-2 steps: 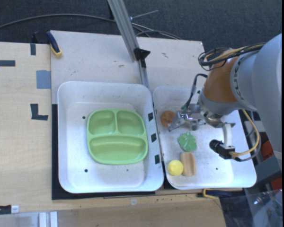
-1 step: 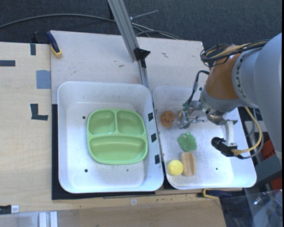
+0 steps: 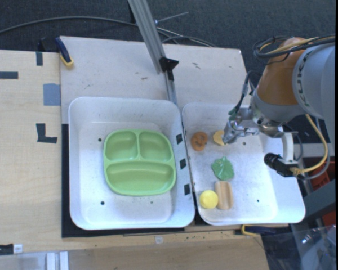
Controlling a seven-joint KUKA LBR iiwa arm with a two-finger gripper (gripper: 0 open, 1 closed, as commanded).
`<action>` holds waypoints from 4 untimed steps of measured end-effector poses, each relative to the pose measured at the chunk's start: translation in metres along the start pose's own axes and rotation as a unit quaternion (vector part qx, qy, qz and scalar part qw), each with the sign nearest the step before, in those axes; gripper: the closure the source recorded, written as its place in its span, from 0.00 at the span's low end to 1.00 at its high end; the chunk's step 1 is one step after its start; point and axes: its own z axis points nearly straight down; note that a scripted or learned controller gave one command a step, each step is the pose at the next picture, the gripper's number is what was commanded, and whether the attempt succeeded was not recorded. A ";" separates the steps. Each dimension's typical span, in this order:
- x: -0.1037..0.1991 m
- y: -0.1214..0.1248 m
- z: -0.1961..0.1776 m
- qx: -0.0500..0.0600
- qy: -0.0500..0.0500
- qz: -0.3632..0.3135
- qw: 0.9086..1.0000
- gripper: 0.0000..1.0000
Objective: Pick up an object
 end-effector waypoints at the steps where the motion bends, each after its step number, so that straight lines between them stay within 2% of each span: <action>1: -0.003 0.007 -0.045 0.000 0.000 0.000 1.000 1.00; 2: -0.002 0.018 -0.102 -0.001 0.000 -0.001 1.000 1.00; 3: 0.045 0.011 -0.105 0.003 0.000 -0.001 1.000 1.00; 4: 0.095 0.010 -0.088 0.003 0.001 -0.003 1.000 1.00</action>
